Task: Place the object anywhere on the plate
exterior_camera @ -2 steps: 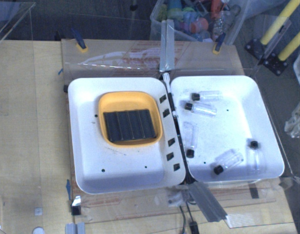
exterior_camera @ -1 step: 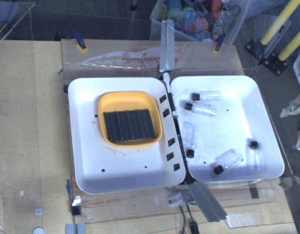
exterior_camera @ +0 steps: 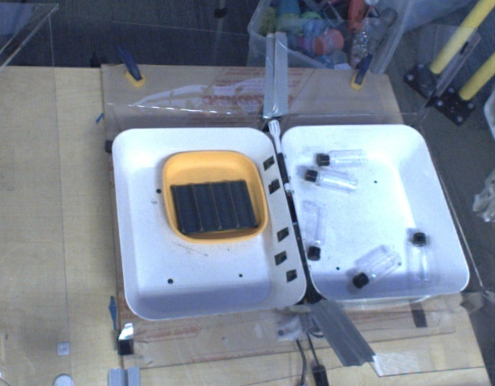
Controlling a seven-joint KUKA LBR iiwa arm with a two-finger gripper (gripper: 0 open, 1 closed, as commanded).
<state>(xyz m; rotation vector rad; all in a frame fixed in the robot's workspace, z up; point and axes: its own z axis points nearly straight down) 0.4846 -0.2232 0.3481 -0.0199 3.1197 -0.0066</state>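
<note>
We read the job as at its start: the yellow plate (exterior_camera: 177, 167) lies in the left bin (exterior_camera: 191, 292) and already carries a dark ribbed slab (exterior_camera: 214, 207) flat across its middle, while the loose things that could go onto it, five clear vials with black caps, all lie to the right of the plate, beyond the raised seam (exterior_camera: 281, 207) where the two bins meet. We cannot tell how the hand stands, wide or narrow, so we plan as if it comes in with nothing in it. The two vials nearest the plate's far right corner, the upper vial (exterior_camera: 340, 158) and the one just below it (exterior_camera: 332, 181), lie close together, so closing on one may nudge the other. The vial beside the seam (exterior_camera: 312, 232) is nearest the plate, but it hugs the wall, which leaves little room on that side. We judge the vial lying well to the right of the plate's near edge (exterior_camera: 376, 264) the better pick: it lies apart from its neighbour by the right bin's corner (exterior_camera: 419, 252). We would come straight down and close across its body, not its cap, since clear round plastic tends to roll and slip. Then we lift high enough to clear the seam, carry it left, and set it low on the slab or bare rim, so that it does not roll off.
</note>
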